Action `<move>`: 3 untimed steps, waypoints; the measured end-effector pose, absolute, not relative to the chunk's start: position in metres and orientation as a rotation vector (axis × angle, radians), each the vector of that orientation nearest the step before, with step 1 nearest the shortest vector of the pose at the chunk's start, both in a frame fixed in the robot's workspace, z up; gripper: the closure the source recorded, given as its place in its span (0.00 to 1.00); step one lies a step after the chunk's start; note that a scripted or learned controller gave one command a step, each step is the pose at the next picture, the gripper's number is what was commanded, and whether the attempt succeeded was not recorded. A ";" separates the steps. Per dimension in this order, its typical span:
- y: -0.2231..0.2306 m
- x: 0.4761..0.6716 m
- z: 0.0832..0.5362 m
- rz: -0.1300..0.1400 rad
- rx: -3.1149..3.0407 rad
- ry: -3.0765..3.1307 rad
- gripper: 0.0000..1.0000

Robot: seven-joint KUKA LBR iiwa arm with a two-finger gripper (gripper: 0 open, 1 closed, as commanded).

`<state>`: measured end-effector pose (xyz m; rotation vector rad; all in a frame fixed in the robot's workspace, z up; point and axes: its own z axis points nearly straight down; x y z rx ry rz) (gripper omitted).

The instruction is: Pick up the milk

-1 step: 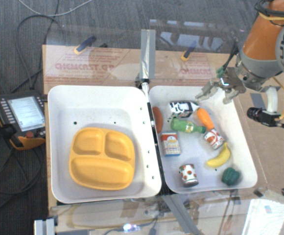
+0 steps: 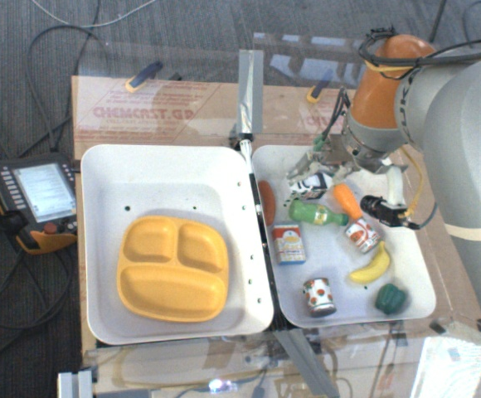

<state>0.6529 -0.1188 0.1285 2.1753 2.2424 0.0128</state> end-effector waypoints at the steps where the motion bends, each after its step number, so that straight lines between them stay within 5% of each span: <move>1: -0.112 0.666 0.117 0.025 2.131 2.263 0.00; 3: -0.108 0.640 0.112 0.036 1.917 2.410 0.00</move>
